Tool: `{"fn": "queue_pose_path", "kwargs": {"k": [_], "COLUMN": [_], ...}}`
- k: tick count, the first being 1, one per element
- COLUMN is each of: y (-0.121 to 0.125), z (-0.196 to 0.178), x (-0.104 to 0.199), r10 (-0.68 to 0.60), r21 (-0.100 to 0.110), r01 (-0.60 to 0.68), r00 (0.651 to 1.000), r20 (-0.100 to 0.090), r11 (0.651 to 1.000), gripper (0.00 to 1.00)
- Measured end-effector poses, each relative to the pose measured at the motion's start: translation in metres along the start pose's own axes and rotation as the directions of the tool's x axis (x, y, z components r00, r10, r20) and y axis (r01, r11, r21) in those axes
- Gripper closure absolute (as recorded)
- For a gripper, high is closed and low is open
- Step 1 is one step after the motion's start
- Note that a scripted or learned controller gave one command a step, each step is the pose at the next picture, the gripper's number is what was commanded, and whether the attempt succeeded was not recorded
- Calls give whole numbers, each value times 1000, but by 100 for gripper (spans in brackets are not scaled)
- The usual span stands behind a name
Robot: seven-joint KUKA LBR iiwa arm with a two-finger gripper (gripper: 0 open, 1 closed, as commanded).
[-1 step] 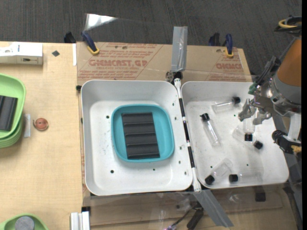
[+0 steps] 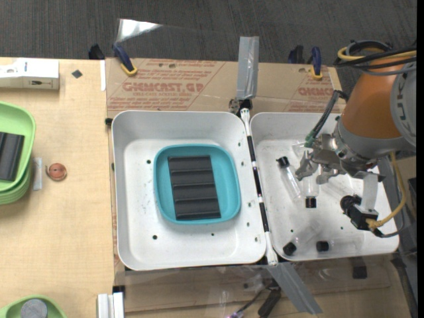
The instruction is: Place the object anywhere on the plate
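Plate (image 2: pixel 228 177) sits in the left bin (image 2: pixel 129 197), far left of the claw (image 2: pixel 311 177), which hangs over the right bin (image 2: pixel 278 217), grip unclear.

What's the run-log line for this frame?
gripper: over right white bin, by clear plastic object | teal square plate: left white bin, black ribbed block on it

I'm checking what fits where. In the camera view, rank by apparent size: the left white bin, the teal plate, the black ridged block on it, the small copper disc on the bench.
1. Left white bin
2. Teal plate
3. Black ridged block
4. Copper disc
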State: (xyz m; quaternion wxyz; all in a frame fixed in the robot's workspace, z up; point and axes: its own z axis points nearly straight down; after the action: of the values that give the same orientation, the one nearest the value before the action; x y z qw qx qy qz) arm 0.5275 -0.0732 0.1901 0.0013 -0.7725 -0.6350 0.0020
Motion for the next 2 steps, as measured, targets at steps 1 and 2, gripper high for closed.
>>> {"fn": "queue_pose_path", "kwargs": {"k": [1,2], "y": [-3,-3], "z": [-1,-1], "x": [81,81], "r10": [-180,-178], "r21": [-2,-2], "r01": [180,178], "r00": [984,984], "r20": [1,1], "r11": [984,984], "gripper": [100,0]}}
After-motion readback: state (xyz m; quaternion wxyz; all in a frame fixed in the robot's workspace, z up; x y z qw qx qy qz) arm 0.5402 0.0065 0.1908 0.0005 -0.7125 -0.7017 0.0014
